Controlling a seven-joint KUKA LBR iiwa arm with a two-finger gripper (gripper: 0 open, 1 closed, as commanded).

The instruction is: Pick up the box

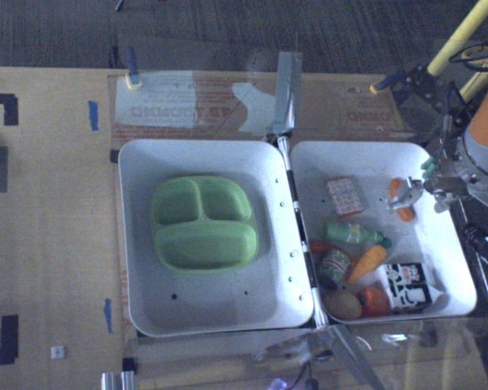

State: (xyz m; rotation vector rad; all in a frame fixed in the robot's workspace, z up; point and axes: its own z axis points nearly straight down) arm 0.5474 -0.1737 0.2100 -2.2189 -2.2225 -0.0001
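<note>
Camera view looks down on a pale wooden tabletop carrying two shallow white bins side by side. My hand hangs over the right-hand white bin, near its right wall, beside a small orange item that is too blurred to name; whether my hand is spread or pressed together I cannot tell, and nothing is visibly pinched in it. The task's thing, a small black-and-white printed box, lies flat in the near right corner of that bin, well apart from my hand. Just beside it on the left sit a red-orange round piece and a tan oval piece. An orange toy carrot lies tilted just above them, next to a dark round can and a green plastic bottle on its side. A small pinkish square packet lies further back. In the left-hand white bin rests a green three-compartment plastic tray.
</note>
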